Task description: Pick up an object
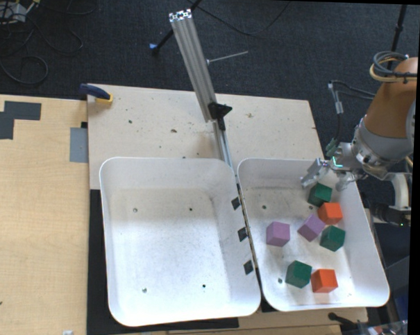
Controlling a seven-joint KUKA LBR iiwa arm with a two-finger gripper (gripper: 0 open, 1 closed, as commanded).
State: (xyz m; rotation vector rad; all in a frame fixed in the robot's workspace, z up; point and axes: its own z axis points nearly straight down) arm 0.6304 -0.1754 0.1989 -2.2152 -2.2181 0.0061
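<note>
The right bin holds several small blocks. A green block lies near its far right wall, touching an orange block. Below these sit a purple block and a green block. Another purple block lies toward the bin's middle. At the front are a green block and an orange block. My gripper hangs just above the far green block, open, its fingers spread to either side of the block's top. Nothing is held.
The left bin sits beside the right one, with black clips on the shared rim. A slanted aluminium bar rises behind the bins. A blue-and-yellow clamp lies at the bench's far left corner.
</note>
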